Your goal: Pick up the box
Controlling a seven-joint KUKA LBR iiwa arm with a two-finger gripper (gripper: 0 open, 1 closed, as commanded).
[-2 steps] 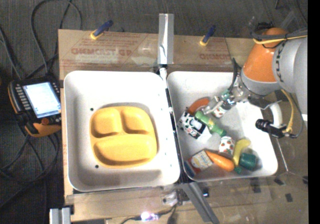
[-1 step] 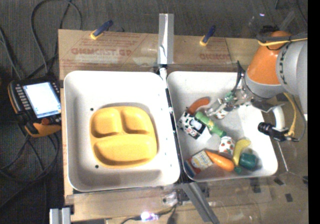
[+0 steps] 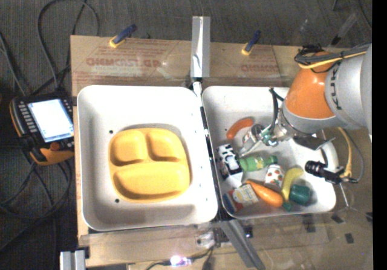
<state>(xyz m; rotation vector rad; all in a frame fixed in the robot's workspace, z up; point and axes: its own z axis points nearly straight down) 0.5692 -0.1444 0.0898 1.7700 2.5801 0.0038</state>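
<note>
Dark carpeted floor (image 3: pixel 121 15) with loose cables behind; cardboard-topped bench (image 3: pixel 151 57) carrying two white bins side by side. Left bin (image 3: pixel 87 142) filled by a yellow divided tray (image 3: pixel 149 162). Right bin (image 3: pixel 214 112) cluttered: box (image 3: pixel 244 194), red and white, lying at the near edge, touching a carrot (image 3: pixel 266 193) on its right; green bottle (image 3: pixel 257 161) farther back; banana (image 3: pixel 290 177) beside a teal cup (image 3: pixel 300 193). Gripper (image 3: pixel 261 135) low over the bin's middle, near the bottle; fingers' state impossible to tell.
</note>
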